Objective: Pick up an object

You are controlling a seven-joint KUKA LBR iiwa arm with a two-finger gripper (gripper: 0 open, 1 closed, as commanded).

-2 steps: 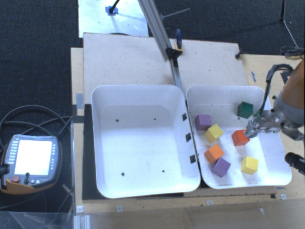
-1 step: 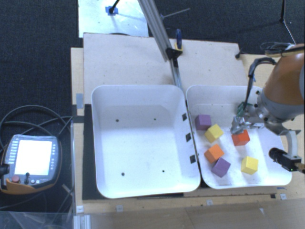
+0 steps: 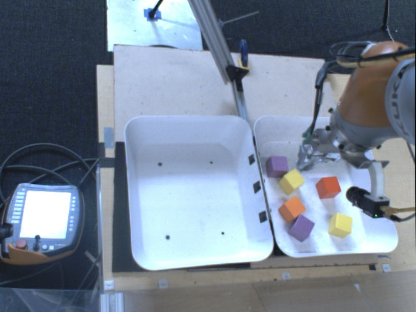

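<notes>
The yellow cube (image 3: 340, 225) and purple cube (image 3: 301, 227) lie nearest us, below the claw (image 3: 312, 156). We cannot tell the claw's state. It hangs just above the yellow block (image 3: 292, 181); crowding from the purple block (image 3: 277, 166) risks a glancing, failed grasp.

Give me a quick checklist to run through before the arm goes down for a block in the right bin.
1. Blocks present in the right bin: ok, six.
2. Pincer above that bin: ok, over its upper middle.
3. Nearest target, the yellow block, free on top: ok.
4. Room around it: not ok, the purple block sits close.
5. Pincer holding nothing: cannot tell.
6. Red block standing apart: ok.
</notes>
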